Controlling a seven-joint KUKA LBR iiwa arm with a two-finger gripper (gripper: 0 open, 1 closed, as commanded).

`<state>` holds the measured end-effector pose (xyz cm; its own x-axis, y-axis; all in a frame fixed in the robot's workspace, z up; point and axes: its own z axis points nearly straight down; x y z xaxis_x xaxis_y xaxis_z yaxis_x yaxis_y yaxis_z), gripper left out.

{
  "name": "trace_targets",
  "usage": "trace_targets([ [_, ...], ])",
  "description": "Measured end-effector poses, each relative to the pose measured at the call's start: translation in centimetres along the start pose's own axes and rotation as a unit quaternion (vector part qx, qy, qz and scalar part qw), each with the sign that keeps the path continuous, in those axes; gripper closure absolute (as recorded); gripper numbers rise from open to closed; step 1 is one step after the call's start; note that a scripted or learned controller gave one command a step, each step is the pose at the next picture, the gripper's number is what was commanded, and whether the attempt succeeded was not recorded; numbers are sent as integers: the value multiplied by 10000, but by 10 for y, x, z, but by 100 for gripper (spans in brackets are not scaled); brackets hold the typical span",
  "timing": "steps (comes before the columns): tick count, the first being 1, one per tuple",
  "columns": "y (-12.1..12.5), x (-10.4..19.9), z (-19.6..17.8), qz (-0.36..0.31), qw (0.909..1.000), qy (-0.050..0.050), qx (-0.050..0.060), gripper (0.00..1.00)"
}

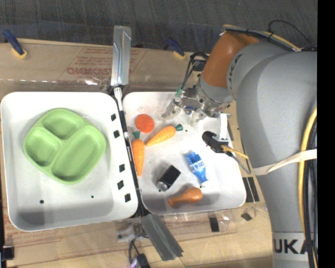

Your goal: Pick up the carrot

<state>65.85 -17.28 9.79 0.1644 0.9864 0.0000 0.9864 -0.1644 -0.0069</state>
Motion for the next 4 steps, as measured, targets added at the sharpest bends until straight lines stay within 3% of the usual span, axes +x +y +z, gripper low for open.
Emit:
trace_targets([
  [1,1,-13,-138,-280,9996,-2,-30,0],
  [2,-7,33,4,-526,9986,-3,-22,0],
  [3,-7,33,5,-524,9986,-4,-20,0],
  [4,-48,26,10,-555,9985,1,1,0],
])
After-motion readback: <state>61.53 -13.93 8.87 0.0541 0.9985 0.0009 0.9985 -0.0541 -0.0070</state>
